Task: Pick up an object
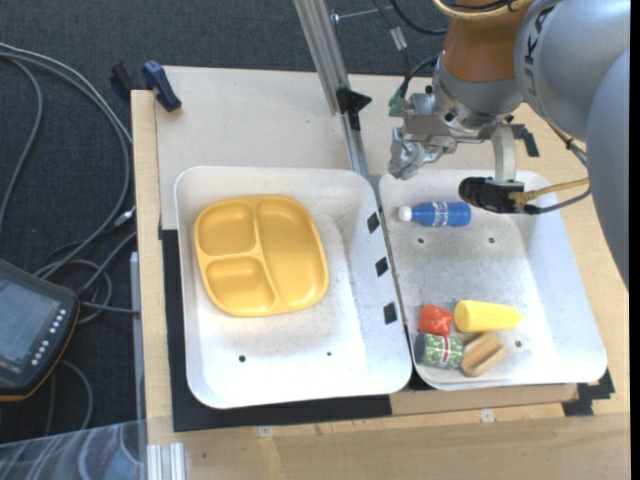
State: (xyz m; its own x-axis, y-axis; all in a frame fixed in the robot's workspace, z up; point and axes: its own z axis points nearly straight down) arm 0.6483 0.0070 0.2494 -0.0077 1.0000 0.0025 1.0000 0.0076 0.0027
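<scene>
Two white bins on the bench. Left bin: one yellow divided plate. Right bin: one blue bottle lying on its side near the far edge; at the near corner, a red piece, a yellow block, a green packet and a tan bun-like item, clustered and touching.

Gripper: hovers over the far left corner of the right bin, nothing between its fingers; their spread cannot be told.

Nearest candidate: the bottle, just beside the fingertips, toward the near side and to their right.

Handling note: centre over the bottle's body, close across its width, since a round body will likely roll if struck off-centre.
</scene>
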